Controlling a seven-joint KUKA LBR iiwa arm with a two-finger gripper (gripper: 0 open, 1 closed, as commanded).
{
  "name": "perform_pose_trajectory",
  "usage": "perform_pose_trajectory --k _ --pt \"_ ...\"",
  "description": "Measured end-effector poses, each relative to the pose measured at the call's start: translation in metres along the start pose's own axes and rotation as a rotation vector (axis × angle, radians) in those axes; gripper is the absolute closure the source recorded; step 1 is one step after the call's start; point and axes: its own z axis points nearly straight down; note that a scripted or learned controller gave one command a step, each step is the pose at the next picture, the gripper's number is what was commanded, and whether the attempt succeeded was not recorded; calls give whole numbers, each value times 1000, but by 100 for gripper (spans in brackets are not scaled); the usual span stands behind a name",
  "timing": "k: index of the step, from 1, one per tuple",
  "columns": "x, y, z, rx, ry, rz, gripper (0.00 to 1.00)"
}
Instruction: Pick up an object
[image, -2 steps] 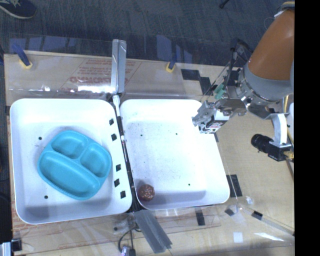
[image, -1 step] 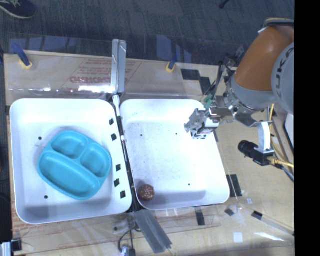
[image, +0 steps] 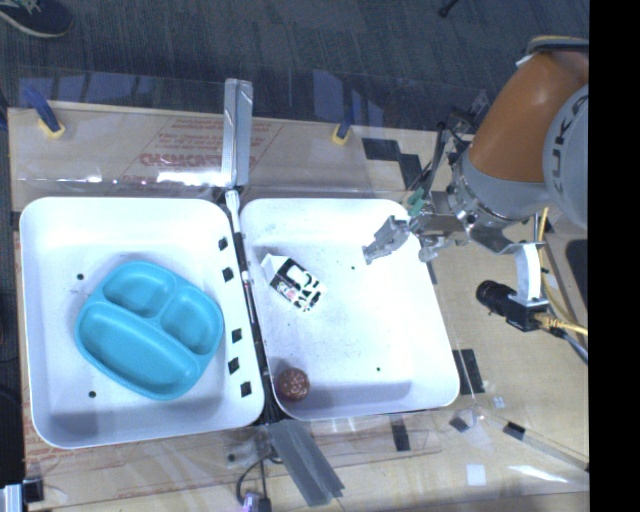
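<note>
A small black-and-white toy (image: 295, 284) lies in the right bin (image: 400, 340), toward its left wall. A brown ball (image: 292, 382) rests near that bin's front left corner. My gripper (image: 384, 240) hangs over the right bin's upper right part, well to the right of the toy and above the floor. Nothing shows between its fingers. A blue sectioned plate (image: 150, 328) lies in the left bin (image: 60, 250).
A grey divider with black clips (image: 238, 300) runs between the two bins. The arm's orange and grey body (image: 525, 130) looms over the bench at the right. A black cable fitting (image: 505, 303) sits beside the right bin's right rim.
</note>
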Motion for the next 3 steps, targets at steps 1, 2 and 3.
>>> perform_pose_trajectory --k 1,2,3 --pt "34 65 176 -15 -1 2 0" --pt "56 26 188 -33 -5 4 0" --pt "59 12 188 -37 -4 3 0"
